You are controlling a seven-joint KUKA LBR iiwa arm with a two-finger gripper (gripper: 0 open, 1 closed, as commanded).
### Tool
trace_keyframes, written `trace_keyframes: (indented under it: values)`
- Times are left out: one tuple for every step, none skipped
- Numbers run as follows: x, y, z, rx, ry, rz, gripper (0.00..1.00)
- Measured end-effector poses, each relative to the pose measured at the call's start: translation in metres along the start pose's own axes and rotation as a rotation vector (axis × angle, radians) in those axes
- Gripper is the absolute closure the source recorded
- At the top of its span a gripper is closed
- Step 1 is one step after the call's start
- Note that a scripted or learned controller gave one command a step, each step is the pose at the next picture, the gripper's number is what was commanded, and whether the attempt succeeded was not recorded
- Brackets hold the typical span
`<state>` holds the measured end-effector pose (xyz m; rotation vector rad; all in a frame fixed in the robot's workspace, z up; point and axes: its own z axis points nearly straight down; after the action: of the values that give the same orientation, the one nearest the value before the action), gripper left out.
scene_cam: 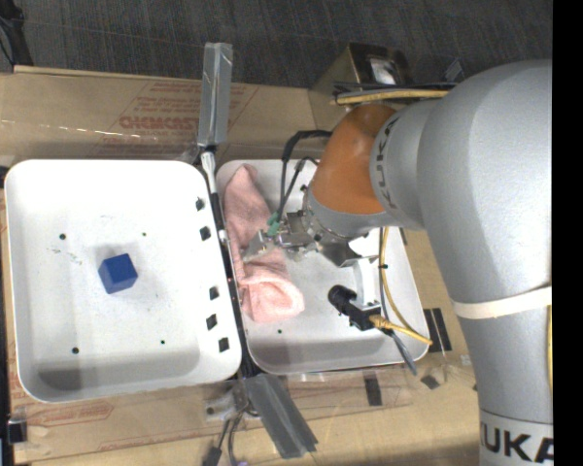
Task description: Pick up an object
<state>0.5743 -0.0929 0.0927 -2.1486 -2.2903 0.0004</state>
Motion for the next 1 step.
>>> trace_keyframes:
  values:
    - [-0.0128, 0.0355, -0.0002, 0.001, 0.001, -0.037, 0.00]
